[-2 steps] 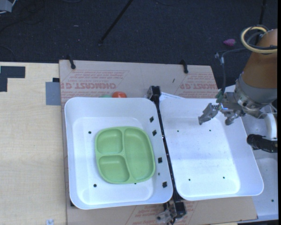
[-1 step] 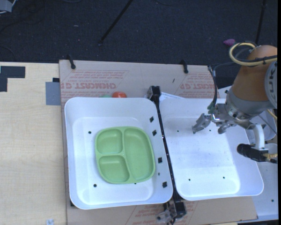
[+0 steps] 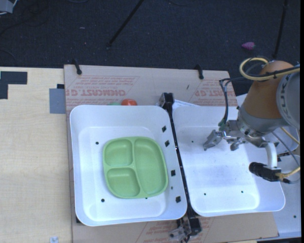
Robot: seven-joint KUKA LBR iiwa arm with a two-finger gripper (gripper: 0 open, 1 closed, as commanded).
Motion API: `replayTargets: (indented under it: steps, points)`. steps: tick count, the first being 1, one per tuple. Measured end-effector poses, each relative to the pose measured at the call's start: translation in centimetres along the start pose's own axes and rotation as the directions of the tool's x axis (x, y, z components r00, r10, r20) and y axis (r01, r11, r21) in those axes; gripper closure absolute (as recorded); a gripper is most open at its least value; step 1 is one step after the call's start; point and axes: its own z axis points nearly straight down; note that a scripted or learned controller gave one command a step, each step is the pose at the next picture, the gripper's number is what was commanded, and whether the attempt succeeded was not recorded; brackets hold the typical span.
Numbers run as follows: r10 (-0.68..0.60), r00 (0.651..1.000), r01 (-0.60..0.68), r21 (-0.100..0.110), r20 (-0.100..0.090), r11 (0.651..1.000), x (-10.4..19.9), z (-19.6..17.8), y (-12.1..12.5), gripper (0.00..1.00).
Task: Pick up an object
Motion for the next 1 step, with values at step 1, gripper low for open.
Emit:
replayTargets:
  steps: [1]
  points:
    - [0.001,1.0,-0.001,-0.004,0.001,1.0,0.11,4.87,0.01,0.0]
